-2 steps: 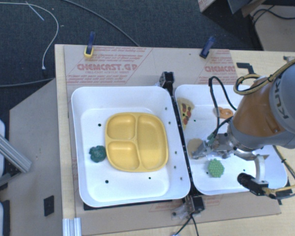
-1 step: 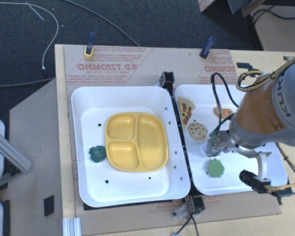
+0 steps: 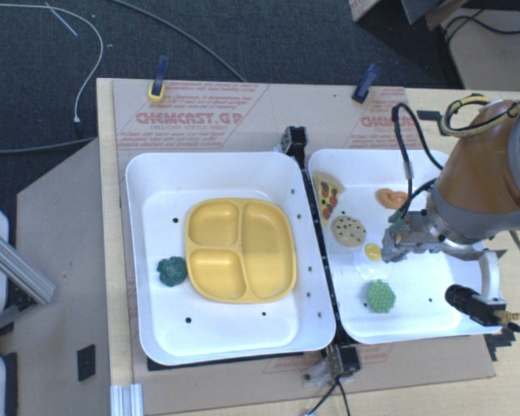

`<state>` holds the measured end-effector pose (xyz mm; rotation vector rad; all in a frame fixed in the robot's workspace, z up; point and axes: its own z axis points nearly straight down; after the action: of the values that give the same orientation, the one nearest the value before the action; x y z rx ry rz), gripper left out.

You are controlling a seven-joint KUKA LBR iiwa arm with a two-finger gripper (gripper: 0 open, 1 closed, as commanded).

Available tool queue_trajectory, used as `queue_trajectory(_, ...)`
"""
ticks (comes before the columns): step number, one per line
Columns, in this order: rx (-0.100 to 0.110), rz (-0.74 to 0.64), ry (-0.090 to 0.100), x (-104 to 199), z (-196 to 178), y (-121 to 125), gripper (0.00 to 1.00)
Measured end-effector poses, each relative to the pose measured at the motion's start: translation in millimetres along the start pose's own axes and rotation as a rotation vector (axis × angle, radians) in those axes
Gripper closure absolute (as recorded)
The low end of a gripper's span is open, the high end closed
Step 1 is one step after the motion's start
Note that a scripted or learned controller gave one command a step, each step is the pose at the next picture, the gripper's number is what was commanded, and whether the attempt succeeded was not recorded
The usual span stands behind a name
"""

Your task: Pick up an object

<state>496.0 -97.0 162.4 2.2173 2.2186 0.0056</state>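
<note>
Take the yellow plate point(image 3: 241, 250) as your landmark: it fills the middle of the left bin point(image 3: 147, 189), leaving you open white floor above it and below it, with only a dark green piece point(image 3: 172, 270) just off its left edge. Right of the plate (past the bin divider) things crowd: pizza slice point(image 3: 328, 196), cookie point(image 3: 348, 230), green broccoli point(image 3: 380, 296), and the arm point(image 3: 477, 189) overhead.

1. You see the left bin point(image 3: 147, 189) holding a yellow divided plate point(image 3: 241, 250) and a dark green broccoli piece point(image 3: 172, 271) just beside its left edge.
2. In the right bin point(image 3: 416, 315) lie a pizza slice point(image 3: 328, 197), cookie point(image 3: 348, 230), orange piece point(image 3: 391, 198) and light green broccoli point(image 3: 380, 296).
3. Your gripper point(image 3: 395, 243) hangs low beside a small yellow item point(image 3: 373, 251).
</note>
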Motion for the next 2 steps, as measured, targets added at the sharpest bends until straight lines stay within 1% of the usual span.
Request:
queue_trajectory(1,-0.002,-0.002,0.000,4.4,-63.5,1.3,1.00)
queue_trajectory(2,0.004,0.000,0.001,4.7,-64.3,1.9,1.00)
